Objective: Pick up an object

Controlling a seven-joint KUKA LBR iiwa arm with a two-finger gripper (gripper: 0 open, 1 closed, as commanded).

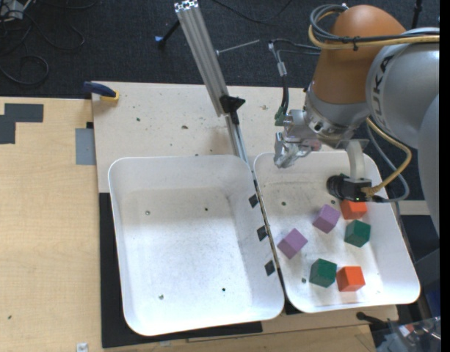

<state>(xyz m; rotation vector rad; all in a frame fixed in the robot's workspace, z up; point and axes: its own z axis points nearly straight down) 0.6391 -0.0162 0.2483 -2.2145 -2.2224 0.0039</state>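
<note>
Counting from above: two shallow white bins side by side on a pale wood-grain table (pixel 158 119), and six small cubes, all in the right bin (pixel 390 284). Two purple cubes: one (pixel 292 243) near the divider, one (pixel 327 218) up and to its right. Two green cubes: one (pixel 322 273) low in the bin, one (pixel 357 233) further right. Two orange cubes: one (pixel 350 278) just beside the low green cube, one (pixel 353 209) at the right wall, partly tucked under a black fitting and cable. Cubes look matte, flat-faced, sharp-edged; material cannot be told for sure. Left bin (pixel 125 196) carries a scatter of dark specks on its floor, its corners rounded, surface smooth and dull white. Three small black tabs sit along the shared rim between the bins. One pincer (pixel 286 155), metallic grey, hangs over the back left corner of the right bin, well apart from every cube; nothing shows between its tips, and whether it is released or clenched I cannot tell. Arm above it is glossy orange at the band, grey beyond, with looped cables. One slanted ribbed aluminium bar (pixel 207 57) rises behind the bins. One blue-and-yellow clamp (pixel 100 90) sits at the table's back left edge.
</note>
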